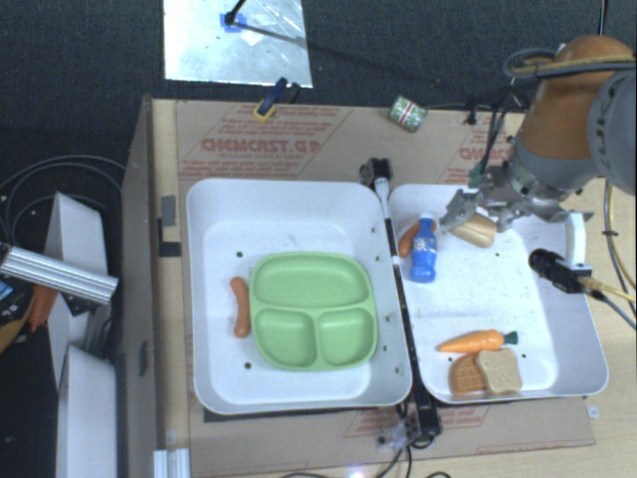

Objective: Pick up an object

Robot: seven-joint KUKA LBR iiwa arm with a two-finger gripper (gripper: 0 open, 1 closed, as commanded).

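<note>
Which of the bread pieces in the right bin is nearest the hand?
The pale bread roll at the bin's far side, right beside the hand. The bread slice and round bun lie in the near corner.
</note>
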